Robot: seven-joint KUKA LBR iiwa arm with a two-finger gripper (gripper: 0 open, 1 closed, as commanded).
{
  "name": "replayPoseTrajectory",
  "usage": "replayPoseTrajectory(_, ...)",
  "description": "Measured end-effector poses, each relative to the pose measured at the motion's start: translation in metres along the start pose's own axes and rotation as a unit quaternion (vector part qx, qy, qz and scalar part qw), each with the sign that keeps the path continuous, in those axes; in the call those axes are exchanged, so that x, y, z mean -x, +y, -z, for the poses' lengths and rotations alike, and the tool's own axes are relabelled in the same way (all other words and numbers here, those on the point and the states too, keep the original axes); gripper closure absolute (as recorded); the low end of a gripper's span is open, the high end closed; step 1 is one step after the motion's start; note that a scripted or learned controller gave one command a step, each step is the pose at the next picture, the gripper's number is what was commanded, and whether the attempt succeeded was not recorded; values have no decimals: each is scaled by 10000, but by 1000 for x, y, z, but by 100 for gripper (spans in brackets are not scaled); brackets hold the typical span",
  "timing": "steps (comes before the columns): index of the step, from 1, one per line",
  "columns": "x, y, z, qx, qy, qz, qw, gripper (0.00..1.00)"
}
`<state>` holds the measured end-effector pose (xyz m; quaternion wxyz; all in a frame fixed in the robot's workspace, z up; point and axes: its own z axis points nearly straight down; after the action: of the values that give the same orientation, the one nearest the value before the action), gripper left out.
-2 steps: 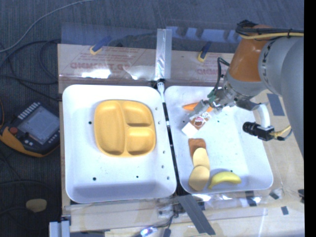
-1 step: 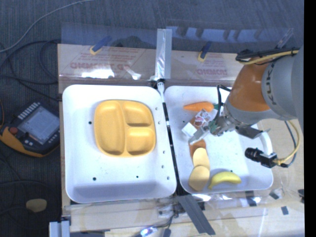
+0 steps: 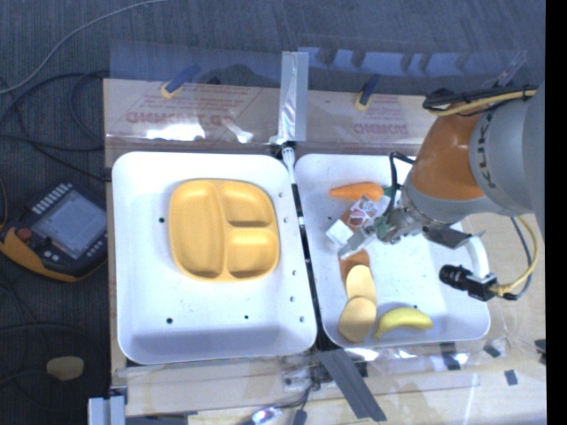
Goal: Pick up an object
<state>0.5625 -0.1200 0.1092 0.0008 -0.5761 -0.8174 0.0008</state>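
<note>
My gripper [image 3: 376,224] hangs low over the middle of the right bin [image 3: 461,321], reaching in from the right. Right beside its tip lie a small white and red packet [image 3: 361,211] and a small white block [image 3: 340,233]. An orange carrot [image 3: 356,190] lies just behind them near the bin's far wall. In front of the gripper sit a brown and tan piece [image 3: 357,277], a tan round slice [image 3: 357,319] and a yellow banana [image 3: 403,322] near the front wall. I see nothing clearly held between the fingers.
The left bin [image 3: 142,317] holds a yellow divided tray [image 3: 223,228]. A raised divider [image 3: 301,237] separates the two bins. The arm's orange band and grey body [image 3: 469,166] cover the right bin's back right part.
</note>
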Motion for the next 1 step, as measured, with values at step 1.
replayPoseTrajectory(1,31,68,-19,-168,91,393,9990,0)
